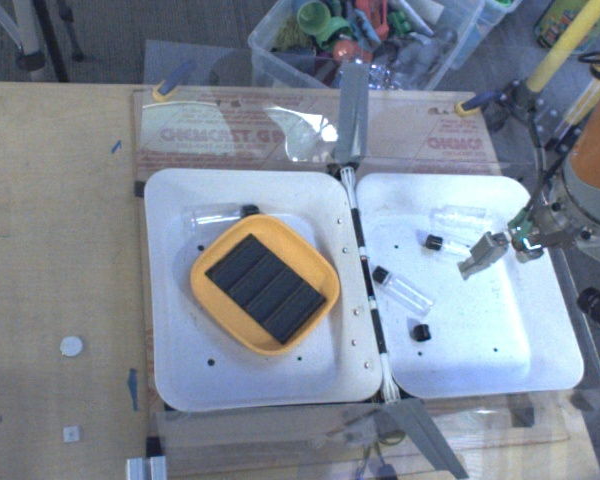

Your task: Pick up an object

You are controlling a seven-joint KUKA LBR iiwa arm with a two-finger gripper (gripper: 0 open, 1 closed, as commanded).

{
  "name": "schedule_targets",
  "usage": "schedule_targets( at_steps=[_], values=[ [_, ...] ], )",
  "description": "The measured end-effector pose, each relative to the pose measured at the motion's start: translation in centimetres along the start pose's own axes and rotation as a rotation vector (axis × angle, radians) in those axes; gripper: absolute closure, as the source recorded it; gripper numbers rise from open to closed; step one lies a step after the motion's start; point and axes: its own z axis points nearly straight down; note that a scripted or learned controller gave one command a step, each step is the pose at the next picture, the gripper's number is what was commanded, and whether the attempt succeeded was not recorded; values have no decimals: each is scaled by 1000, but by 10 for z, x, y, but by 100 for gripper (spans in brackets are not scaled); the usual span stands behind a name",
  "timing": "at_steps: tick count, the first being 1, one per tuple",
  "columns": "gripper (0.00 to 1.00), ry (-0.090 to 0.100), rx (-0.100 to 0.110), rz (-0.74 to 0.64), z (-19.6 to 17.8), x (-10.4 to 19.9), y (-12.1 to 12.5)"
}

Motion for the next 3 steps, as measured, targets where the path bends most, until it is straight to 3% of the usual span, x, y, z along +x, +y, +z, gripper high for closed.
schedule_targets(
  at_steps=[1, 2, 3],
  values=[
    [0, 2, 2, -92, 100, 31, -12],
    [0, 1, -1, -183, 193, -15, 9],
    [0, -2, -4, -148, 197, -43, 97]
  ],
)
